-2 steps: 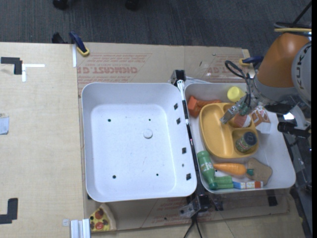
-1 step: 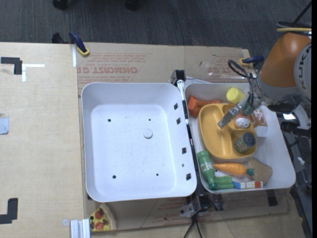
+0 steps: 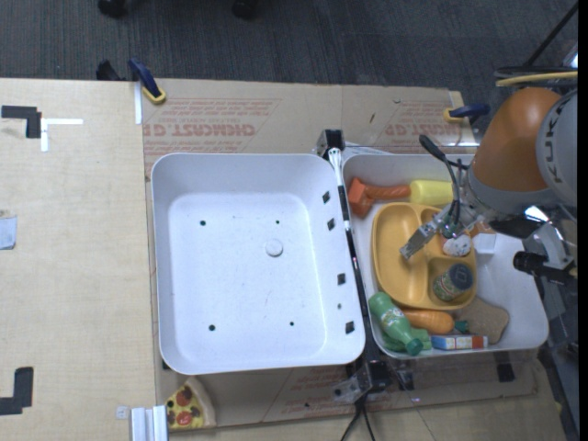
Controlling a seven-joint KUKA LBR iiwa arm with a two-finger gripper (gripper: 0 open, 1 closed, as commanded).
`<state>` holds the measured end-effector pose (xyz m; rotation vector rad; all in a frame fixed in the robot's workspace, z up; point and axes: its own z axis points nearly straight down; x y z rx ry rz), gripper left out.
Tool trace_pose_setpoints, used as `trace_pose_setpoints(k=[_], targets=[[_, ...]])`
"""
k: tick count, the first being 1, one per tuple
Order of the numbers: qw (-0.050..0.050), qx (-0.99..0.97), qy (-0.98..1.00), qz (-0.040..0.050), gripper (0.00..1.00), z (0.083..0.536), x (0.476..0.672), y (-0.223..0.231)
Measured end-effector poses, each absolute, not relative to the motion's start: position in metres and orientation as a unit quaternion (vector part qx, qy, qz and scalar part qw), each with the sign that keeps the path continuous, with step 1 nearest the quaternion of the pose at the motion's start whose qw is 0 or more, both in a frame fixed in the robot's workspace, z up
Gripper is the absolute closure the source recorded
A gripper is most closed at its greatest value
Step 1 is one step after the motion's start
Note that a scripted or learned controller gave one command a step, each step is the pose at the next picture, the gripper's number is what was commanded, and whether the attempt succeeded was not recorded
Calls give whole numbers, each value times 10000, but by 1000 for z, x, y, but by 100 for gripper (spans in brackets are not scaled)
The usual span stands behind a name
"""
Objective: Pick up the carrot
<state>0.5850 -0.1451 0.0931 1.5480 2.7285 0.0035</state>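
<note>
The carrot [image 3: 430,320] lies in the right bin [image 3: 525,331], close to the near wall. It is orange and lies on its side. Its left end touches a green bottle [image 3: 395,324]. Just to the right of it is a brown lump [image 3: 487,318]. A small red, white and blue box [image 3: 457,342] lies just near of it. The print on the box is too small for me to read.

The hand [image 3: 434,237] hangs over a yellow bowl [image 3: 404,269] in the middle of the same bin. It is farther back than the carrot and does not touch it. I cannot tell whether the hand is released or clenched. I see nothing held in it.

A jar with a dark lid [image 3: 452,283] sits at the bowl's right side, between the hand and the carrot. At the far end of the bin lie an orange-red thing [image 3: 372,194] and a yellow thing [image 3: 430,191], side by side.

The left bin [image 3: 165,246] is next to the right one on the surface [image 3: 69,274]. Under the bins is brown cardboard [image 3: 276,118] with red writing on it. The writing is upside down to me and looks like "CHEMCAST GP". The grey arm [image 3: 528,145] shows dark letters at the right edge, and I can make out "KU". A toy pizza slice [image 3: 186,407] lies near of the left bin.
</note>
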Motion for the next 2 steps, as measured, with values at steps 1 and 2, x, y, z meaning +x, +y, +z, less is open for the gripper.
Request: trace_pose_setpoints(k=[1, 2], targets=[[25, 4941, 8694, 49, 100, 103, 588, -142], [231, 6416, 7666, 130, 100, 116, 513, -106]])
